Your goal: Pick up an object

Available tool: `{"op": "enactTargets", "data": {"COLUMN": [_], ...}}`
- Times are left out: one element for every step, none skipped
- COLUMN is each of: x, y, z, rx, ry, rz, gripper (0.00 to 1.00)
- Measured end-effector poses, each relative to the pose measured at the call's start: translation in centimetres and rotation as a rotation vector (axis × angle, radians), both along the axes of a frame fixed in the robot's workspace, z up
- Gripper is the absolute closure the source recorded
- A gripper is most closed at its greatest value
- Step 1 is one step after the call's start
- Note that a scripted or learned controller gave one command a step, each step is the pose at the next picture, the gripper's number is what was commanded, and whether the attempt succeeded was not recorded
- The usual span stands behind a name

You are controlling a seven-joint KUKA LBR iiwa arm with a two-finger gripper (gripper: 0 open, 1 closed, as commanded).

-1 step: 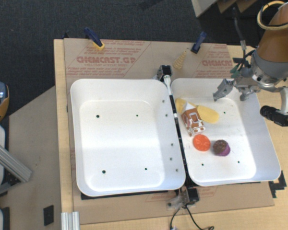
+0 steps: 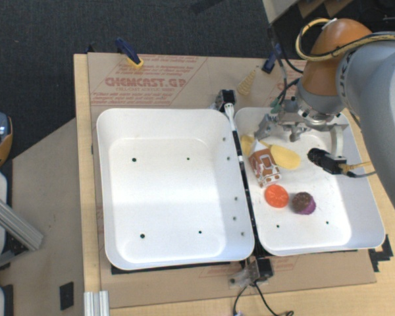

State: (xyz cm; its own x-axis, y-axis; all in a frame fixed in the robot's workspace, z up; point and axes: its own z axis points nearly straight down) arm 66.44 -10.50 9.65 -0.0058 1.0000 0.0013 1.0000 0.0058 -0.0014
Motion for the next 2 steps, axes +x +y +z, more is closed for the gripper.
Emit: {"op": "enactTargets", "data": {"x": [-3.7, -9.7], "y": [0.3, 0.6], "z": [-1.0, -1.2], "rx": [0.0, 0.001], "ry": [0.005, 0.006], "rz": [-0.007, -0.008], "gripper": [0.0, 0.0]}}
